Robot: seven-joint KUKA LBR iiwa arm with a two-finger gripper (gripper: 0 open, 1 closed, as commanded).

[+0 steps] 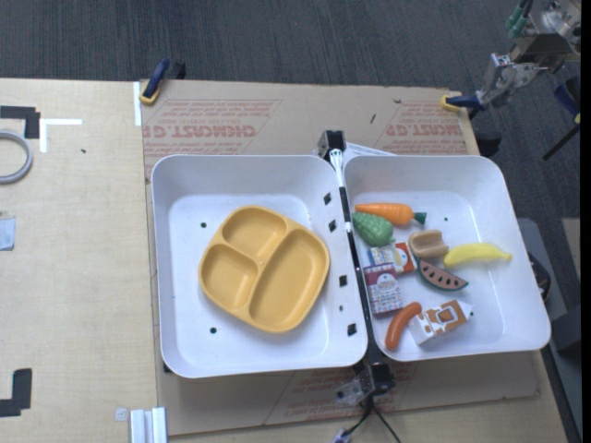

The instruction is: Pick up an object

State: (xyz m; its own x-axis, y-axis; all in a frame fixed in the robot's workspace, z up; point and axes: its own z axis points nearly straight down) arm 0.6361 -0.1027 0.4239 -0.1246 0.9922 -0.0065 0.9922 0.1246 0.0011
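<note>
The right bin [517, 330] holds several toy foods. An orange carrot [388, 213] lies at the back beside a green vegetable [373, 230]. In the middle are a brown bun [428, 244], a yellow banana [476, 256] and a watermelon slice [441, 277]. A pink-and-white carton [382, 290] lies by the left wall, with a red sausage [401, 326] and a white-and-orange carton [441, 321] in front of it. My gripper [517, 58] hangs at the top right corner, beyond the bins and well away from every object.
The left bin [175, 340] holds a yellow divided plate [265, 268]. Both bins rest on a cardboard sheet [222, 123] held by yellow-and-blue clamps [155, 79]. A black clip [331, 142] joins the bins at the back.
</note>
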